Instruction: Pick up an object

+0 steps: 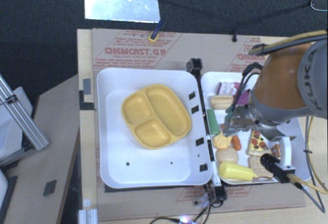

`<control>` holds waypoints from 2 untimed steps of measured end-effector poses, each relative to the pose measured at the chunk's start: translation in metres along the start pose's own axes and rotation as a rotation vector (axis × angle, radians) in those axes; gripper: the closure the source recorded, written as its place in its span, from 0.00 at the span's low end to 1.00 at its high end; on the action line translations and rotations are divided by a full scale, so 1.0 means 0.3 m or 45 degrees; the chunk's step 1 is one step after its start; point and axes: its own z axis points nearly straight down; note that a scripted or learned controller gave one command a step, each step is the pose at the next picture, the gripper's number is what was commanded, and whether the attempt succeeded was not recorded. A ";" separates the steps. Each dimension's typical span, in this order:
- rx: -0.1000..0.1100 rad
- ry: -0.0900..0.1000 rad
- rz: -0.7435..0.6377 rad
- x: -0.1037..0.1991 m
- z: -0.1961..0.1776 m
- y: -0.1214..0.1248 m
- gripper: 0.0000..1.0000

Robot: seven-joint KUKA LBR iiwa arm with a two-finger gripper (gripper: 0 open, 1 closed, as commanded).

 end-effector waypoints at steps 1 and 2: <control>-0.002 -0.002 0.002 0.017 0.009 0.018 1.00; -0.002 -0.002 0.007 0.009 -0.002 -0.014 1.00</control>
